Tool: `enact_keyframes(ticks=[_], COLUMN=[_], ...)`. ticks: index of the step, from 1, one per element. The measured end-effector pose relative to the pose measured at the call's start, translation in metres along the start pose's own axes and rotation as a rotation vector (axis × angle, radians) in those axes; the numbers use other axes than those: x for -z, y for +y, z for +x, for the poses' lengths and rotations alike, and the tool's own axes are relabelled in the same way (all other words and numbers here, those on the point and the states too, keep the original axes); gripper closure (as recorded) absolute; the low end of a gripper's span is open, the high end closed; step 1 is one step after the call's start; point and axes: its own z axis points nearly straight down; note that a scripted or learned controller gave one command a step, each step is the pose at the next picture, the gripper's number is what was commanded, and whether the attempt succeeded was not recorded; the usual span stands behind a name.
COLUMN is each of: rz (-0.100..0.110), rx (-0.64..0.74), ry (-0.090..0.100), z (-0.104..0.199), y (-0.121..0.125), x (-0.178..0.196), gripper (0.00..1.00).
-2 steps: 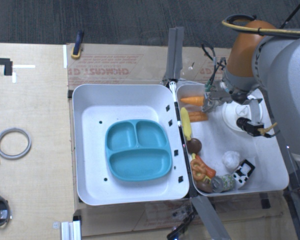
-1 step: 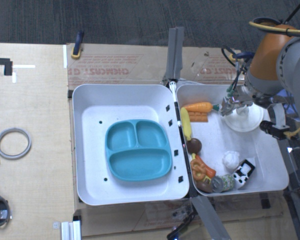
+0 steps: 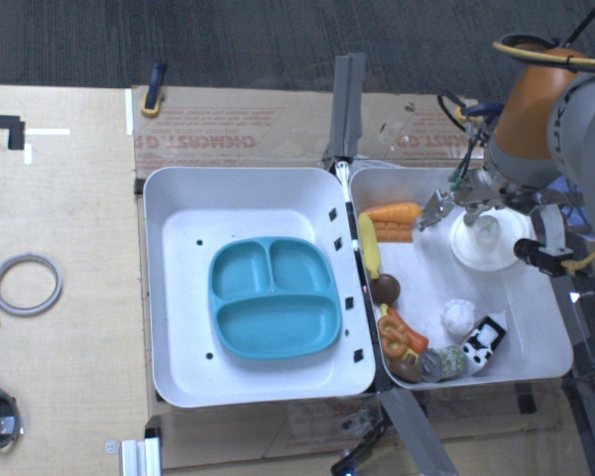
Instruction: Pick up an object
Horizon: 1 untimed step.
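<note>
Hovering over the far right corner of the right white bin, my fingers point toward the orange plastic carrot lying against the bin's far wall; how wide they stand I cannot tell. Most toys crowd the left wall and near edge, where they likely slid: a yellow banana-shaped piece, a small brown ball, a black-and-white cow figure. My arm reaches in from the right, wrist bent down. Beside it, the left white bin holds a blue divided plate.

Blue divided plate in left bin, tape roll
</note>
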Motion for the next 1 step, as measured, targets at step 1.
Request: enact_keyframes(ticks=[1], rz=[0.018], rx=[-0.143], ry=[-0.005], z=[0.0377], y=[0.0166], x=[-0.0168], gripper=[0.0])
